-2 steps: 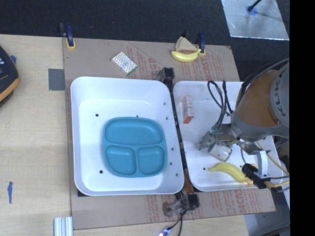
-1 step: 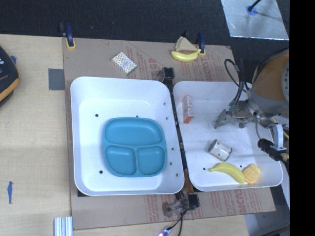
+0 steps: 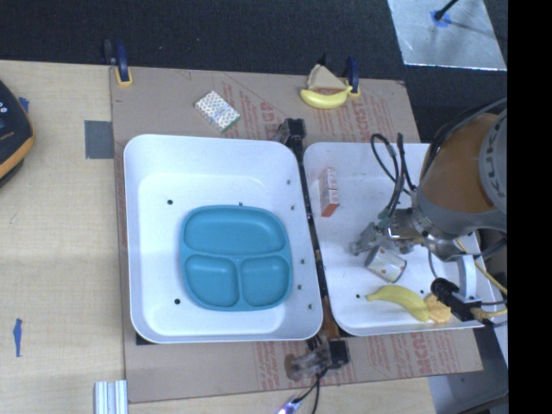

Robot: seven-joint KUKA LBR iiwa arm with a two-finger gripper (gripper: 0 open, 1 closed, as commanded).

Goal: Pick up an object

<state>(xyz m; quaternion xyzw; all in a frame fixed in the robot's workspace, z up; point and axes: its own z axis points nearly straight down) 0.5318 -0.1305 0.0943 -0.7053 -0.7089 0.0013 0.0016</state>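
Observation:
In the right bin (image 3: 345, 166) my gripper (image 3: 373, 245) is low, near the bin's middle, at the end of the grey arm with its orange band. A small clear, greyish object (image 3: 387, 266) lies just below and right of the gripper, touching or nearly touching it. A yellow banana (image 3: 404, 301) rests near the bin's front edge. A small red and white packet (image 3: 329, 191) lies at the bin's left side. The fingertips are too small and dark to read.
The left bin (image 3: 151, 179) holds a blue divided tray (image 3: 235, 256). Outside the bins, on the cardboard behind them, sit a second yellow banana (image 3: 324, 97) and a patterned small packet (image 3: 216, 109). Black cables (image 3: 390, 166) hang over the right bin.

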